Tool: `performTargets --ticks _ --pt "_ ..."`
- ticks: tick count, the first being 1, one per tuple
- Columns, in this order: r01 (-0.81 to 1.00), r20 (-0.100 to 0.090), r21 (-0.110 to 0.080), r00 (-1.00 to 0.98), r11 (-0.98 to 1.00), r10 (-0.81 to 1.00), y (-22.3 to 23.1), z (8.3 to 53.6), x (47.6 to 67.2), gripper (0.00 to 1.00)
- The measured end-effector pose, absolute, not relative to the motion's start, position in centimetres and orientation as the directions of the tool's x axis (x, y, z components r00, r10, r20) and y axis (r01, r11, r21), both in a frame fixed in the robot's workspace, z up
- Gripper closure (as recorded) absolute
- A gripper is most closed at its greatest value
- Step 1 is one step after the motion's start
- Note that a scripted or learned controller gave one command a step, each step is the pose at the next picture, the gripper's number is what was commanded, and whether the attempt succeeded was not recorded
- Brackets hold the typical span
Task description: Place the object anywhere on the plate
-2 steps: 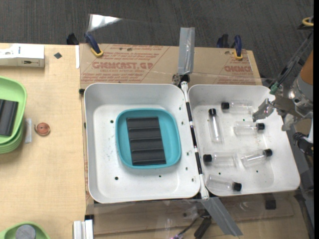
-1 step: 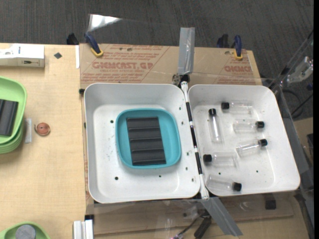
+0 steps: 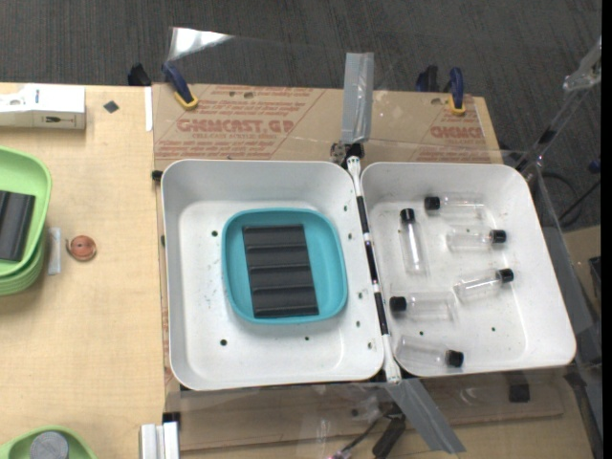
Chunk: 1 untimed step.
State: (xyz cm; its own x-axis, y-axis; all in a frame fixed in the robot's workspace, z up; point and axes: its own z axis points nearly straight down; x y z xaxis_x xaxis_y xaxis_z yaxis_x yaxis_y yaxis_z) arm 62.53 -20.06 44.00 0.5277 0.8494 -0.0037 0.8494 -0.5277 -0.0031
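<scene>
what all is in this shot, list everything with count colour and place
bins: two, white, shallow, side by side on the bench
plate: one, teal, in the left bin
ridged insert: one, dark grey, on the plate
vials: six, clear with black caps, scattered lying down in the right bin
cardboard sheet: one, brown with red print, behind the bins
clamps: two, blue and yellow, at the cardboard's back edge
green tray: one, light green, far left edge, holding a dark block
small disc: one, reddish, on the wooden bench beside the green tray
white box: one, upper left on the bench
</scene>
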Motion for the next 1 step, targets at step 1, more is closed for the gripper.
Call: performTargets --ticks 1 --pt "0.849 -0.004 -0.003 0.528 -0.528 0.849 -20.06 43.98 62.53 0.00"
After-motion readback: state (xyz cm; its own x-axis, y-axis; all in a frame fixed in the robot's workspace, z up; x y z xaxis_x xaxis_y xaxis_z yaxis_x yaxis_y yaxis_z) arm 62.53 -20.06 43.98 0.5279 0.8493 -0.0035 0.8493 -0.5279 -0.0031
